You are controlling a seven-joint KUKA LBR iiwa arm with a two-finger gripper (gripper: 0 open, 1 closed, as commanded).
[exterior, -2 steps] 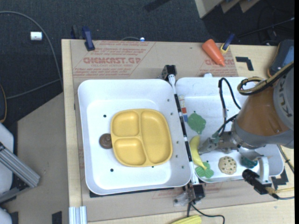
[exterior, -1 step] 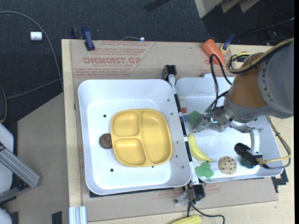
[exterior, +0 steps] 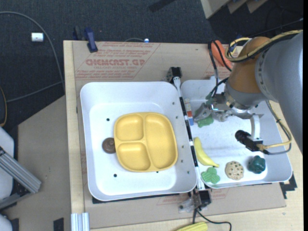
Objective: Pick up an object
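My gripper (exterior: 208, 110) reaches down into the far left part of the right bin (exterior: 269, 174), below the grey arm with its orange band (exterior: 246, 66). A small green object (exterior: 206, 121) lies right under the gripper's tip, partly covered by it. Along the bin's near side lie a yellow banana (exterior: 204, 154), a green leafy piece (exterior: 211, 176), a speckled tan cookie (exterior: 234, 169) and a teal object (exterior: 257, 164). Whether the gripper touches the green object cannot be made out.
The left bin (exterior: 96, 177) holds a yellow divided plate (exterior: 144, 141) with a small brown round object (exterior: 109, 145) at its left side. A black part with a cable (exterior: 246, 140) hangs from the arm over the right bin. Clips (exterior: 174, 74) join the bins at the middle.
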